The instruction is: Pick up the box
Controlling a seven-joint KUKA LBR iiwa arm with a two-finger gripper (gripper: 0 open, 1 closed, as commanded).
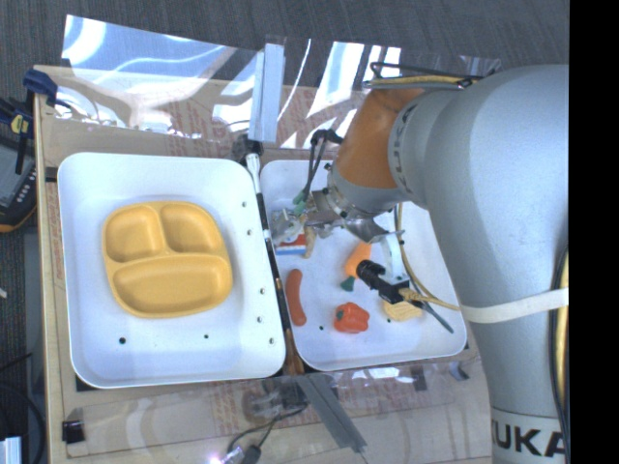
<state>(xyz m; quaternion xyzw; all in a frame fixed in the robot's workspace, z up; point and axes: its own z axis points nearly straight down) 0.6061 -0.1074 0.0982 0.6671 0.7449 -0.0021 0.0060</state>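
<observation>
Gripper low over box

Bright, even light w/ strong bluish-white glare streaking the clear plastic sheeting along the top edge, approx. where daylight seems to come in from above. The two shallow white bins, left and right, run near blown-out, shadows under the yellow three-compartment plastic tray soft and thin, and the big grey robot arm throws a dim patch onto the right bin. Overall res. low and a bit soft, small items in the right bin smeared, corners darker over the grey carpet floor.
</observation>
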